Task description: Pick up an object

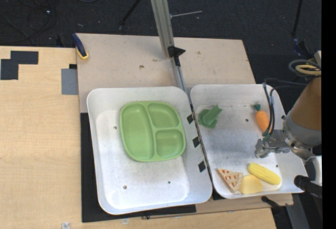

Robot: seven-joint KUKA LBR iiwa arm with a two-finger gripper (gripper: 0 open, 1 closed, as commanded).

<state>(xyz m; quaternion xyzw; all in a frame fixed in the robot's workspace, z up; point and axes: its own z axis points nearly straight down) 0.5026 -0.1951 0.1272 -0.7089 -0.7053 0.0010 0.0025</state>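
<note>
Sitting in the right bin (236, 94) near its front edge, the corn cob (264, 173) looked like the closest target, just below the pincer (266, 147). Probably light hard plastic, a bit slick and rounded, so I'd grab it across the middle. Couldn't tell how wide the pincer was open, and nothing showed in it. Touching the corn was a yellow piece (251, 185), then a pizza slice (229, 178); carrot (261, 119) and green toy (210, 116) further back. Green divided plate (153, 131) was in the left bin (105, 170).
</note>
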